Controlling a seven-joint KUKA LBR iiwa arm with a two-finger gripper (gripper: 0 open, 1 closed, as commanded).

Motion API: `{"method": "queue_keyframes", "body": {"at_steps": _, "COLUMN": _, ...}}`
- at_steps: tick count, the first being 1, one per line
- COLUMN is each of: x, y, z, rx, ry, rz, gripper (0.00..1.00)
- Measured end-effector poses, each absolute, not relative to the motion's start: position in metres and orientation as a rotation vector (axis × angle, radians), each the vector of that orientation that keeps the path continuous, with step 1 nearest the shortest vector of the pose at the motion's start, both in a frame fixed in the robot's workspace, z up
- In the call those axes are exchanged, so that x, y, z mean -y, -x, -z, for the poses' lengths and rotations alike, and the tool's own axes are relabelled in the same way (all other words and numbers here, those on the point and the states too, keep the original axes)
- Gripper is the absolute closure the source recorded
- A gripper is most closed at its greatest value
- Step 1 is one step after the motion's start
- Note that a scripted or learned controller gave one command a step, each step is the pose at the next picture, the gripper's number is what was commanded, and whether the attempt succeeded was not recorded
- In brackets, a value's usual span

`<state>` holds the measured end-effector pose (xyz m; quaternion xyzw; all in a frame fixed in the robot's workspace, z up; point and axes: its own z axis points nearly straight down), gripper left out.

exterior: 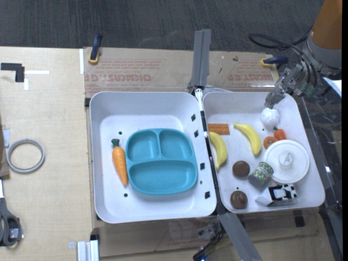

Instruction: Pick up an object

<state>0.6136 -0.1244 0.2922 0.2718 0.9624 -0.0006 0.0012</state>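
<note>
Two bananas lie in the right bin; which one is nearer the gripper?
The smaller banana toward the bin's middle is nearer the gripper. The other banana lies against the divider between the bins, farther from it.

Occluded, cropped and unresolved items

The grey arm with its orange band (pixel 331 15) is cut off by the top right corner of the view. The two-finger gripper (pixel 275 98) is small and blurred, so its finger spacing cannot be read. The lower edge of the small white lumpy object (pixel 269 116), near the right bin's far edge, merges with the items beside it. The black-and-white printed carton (pixel 283 193), near that bin's front right corner, is too small to identify. Metal scissors (pixel 10 228) are cropped at the bench's left edge.
</note>
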Motion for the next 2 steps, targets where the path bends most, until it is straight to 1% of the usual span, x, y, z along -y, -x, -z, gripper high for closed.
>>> {"method": "queue_keyframes", "body": {"at_steps": 1, "x": 0.124, "y": -0.613, "z": -0.292, "rx": -3.022, "ry": -0.853, "rz": 0.002, "gripper": 0.00}}
{"method": "queue_keyframes", "body": {"at_steps": 2, "x": 0.143, "y": -0.605, "z": -0.158, "rx": -2.964, "ry": -1.047, "rz": 0.002, "gripper": 0.00}}
